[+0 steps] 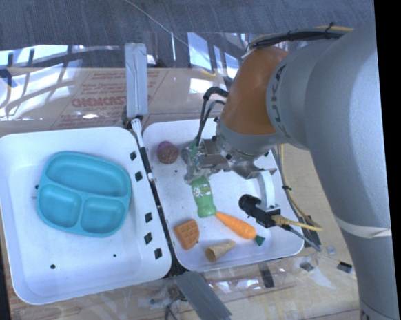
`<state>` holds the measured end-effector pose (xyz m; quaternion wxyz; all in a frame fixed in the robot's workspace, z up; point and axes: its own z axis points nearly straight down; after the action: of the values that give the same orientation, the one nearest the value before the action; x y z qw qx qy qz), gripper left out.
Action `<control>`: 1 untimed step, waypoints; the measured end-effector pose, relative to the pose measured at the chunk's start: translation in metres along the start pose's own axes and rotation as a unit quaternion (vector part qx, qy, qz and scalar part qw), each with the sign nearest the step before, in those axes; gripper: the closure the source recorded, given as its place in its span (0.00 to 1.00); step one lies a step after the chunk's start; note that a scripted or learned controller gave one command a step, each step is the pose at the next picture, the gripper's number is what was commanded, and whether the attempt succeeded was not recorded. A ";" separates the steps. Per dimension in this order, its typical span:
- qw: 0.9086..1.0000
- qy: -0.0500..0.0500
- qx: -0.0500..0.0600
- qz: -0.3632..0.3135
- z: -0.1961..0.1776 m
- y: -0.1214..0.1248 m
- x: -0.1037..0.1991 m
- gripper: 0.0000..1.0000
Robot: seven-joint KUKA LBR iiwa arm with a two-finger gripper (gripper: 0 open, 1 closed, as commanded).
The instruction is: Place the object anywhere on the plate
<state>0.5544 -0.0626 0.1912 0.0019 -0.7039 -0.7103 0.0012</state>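
Note:
A blue three-compartment plate [83, 193] lies in the left bin [30, 273]. In the right bin [283, 249], a green bottle [203, 197] lies lengthwise near the middle. My gripper [194, 158] hangs right over the bottle's far end, at its cap, and hides that end. Whether it touches the bottle I cannot tell. A dark red ball [167, 151] sits just left of the gripper. An orange carrot [237, 225], an orange waffle piece [187, 233] and a tan cone [219, 250] lie toward the bin's front.
The grey arm with its orange band [254, 96] covers the right bin's back right part. A ridge with black clips [150, 194] divides the two bins. Brown cardboard [92, 95] lies behind the bins.

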 end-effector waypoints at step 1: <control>1.000 0.001 -0.002 -0.004 -0.040 0.029 0.120 1.00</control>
<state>0.5821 0.0575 0.2314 0.0015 -0.7009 -0.7133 -0.0012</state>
